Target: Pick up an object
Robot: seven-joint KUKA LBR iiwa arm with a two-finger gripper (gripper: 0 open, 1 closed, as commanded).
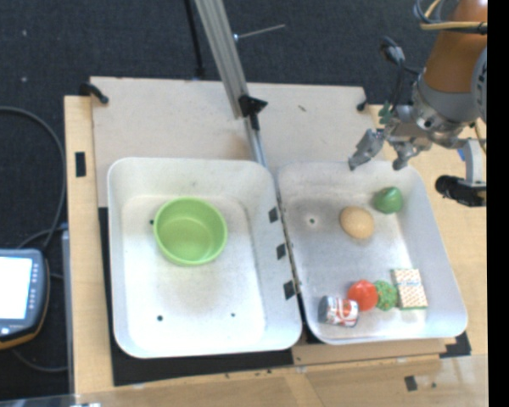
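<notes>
Hovering over the right bin's [433, 227] far edge, the gripper [382, 158] is spreading its fingers wide with nothing between them, while the green ball [388, 199] is sitting just below it.

one fixed camera, high above the scene, looking down at a slant.

it takes in the whole pale wooden tabletop [178, 117] from a middling distance, with the shallow white plastic left bin [127, 312] and the matching white right bin [441, 253] side by side mid-frame, dark carpeted floor [68, 24] beyond the far edge, and the grey arm with an orange band [454, 49] entering at upper right.
</notes>
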